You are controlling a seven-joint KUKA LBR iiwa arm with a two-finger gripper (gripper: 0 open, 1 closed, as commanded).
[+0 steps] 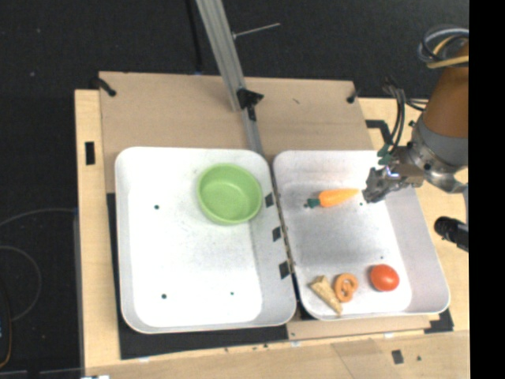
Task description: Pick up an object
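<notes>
Your gripper [373, 188] sits just at 3 o'clock of the carrot [334, 199] in the right bin [410, 235]. You cannot tell its jaw state; the tips blur together darkly.

You have a toy carrot [337, 198] lying flat, orange with a green tip pointing away from the gripper [372, 189], its thick end just beside it. Nearer the front rim, well apart from the gripper, lie a red tomato [383, 278], an orange pretzel-like piece [345, 286] and a tan wedge [323, 292].
</notes>
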